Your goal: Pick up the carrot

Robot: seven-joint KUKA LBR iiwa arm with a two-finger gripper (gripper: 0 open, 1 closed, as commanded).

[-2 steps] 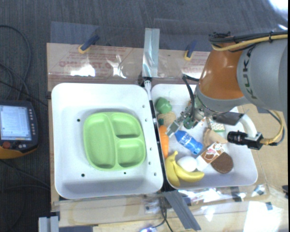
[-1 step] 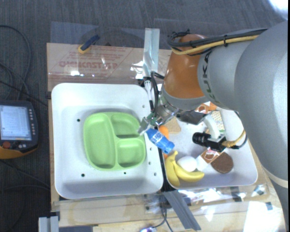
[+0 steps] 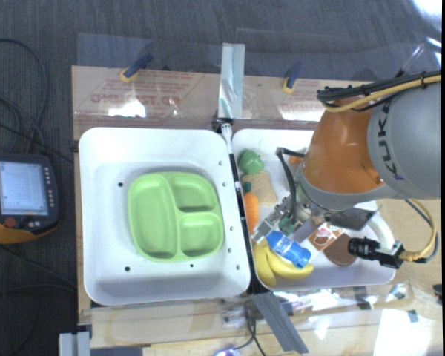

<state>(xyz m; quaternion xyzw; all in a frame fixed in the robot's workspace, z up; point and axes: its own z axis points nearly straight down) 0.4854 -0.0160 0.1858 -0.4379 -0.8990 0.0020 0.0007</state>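
Lying in: the carrot (image 3: 251, 211) rests along the right bin (image 3: 263, 138)'s left wall, just beside the banana (image 3: 276, 267).
Feel: probably light, stiff, smooth (may roll).
Grip: across its middle.
Gripper (image 3: 276, 225): opening impossible to tell.

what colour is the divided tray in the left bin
Light green: the three-compartment plastic tray, seen best in the camera view.

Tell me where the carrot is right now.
The carrot lies in the right bin, against its left wall, below the green vegetable and above the banana, just left of the gripper.
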